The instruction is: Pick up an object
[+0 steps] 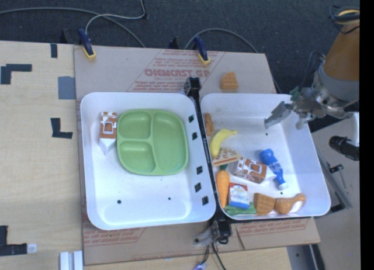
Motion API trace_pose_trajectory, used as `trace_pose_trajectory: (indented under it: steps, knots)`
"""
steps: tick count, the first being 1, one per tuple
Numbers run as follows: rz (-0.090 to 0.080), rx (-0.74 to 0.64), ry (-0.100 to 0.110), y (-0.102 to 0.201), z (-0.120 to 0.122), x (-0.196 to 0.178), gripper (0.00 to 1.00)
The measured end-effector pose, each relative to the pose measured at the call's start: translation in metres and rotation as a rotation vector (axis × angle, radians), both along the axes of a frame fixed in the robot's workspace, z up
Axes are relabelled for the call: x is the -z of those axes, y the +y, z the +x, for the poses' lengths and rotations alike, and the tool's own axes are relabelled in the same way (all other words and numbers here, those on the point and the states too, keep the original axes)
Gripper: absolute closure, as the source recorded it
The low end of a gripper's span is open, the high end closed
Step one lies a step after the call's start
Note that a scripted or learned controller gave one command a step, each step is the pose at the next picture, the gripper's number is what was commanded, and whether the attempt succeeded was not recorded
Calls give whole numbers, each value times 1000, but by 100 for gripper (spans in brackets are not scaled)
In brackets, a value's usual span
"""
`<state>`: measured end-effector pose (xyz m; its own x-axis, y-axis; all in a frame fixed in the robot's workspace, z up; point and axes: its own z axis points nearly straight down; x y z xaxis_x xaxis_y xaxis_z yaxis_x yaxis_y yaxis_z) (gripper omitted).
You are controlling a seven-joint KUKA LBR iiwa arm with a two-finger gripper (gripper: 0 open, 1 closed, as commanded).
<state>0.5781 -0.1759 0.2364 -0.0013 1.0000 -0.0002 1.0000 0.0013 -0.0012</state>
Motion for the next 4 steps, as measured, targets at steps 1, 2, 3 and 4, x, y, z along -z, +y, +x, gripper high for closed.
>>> trace_pose_trajectory:
  steps: [1,2,3,4]
  knots:
    - [0,1,1,-26,-30,83,0]
    - [-1,1,-3,2,-31,150,0]
    - [-5,1,-8,1,-30,139,100]
    - [1,-1,0,69,-4,94,100]
